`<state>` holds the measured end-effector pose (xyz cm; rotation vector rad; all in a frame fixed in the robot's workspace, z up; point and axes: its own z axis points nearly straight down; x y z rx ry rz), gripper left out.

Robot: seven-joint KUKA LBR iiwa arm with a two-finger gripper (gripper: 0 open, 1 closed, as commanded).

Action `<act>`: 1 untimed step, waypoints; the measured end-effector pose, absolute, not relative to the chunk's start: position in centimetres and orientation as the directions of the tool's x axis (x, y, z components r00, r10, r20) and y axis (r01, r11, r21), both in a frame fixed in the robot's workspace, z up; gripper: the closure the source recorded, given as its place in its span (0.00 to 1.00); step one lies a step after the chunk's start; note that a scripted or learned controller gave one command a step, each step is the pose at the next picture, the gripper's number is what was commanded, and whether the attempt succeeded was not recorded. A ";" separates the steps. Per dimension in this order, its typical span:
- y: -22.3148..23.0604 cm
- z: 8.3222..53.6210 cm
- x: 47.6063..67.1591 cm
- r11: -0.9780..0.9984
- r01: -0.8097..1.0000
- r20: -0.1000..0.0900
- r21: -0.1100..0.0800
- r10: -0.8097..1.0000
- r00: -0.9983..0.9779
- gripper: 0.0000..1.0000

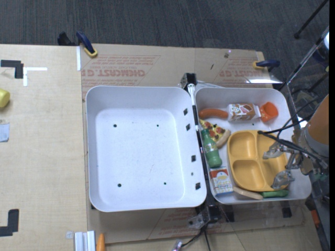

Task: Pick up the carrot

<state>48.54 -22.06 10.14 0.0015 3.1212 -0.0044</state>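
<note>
One carrot (268,111), lying beyond the end effector (281,163), apart from it. End effector hovers over yellow tray (250,163), apparently approaching; grip state indeterminable.

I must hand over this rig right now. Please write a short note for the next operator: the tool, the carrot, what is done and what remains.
Tool: open, nothing between its fingers, over the right edge of the yellow tray in the right bin.
Carrot: probably the orange piece at that bin's upper right corner, beside the small carton; I cannot be sure. It lies apart from the tool.
Done: nothing picked up yet.
Left: move to the carrot, close on it, lift.
</note>
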 end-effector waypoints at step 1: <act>-22.1 11.1 48.7 1.000 0.000 -0.023 -0.004 0.000 -1.000 1.00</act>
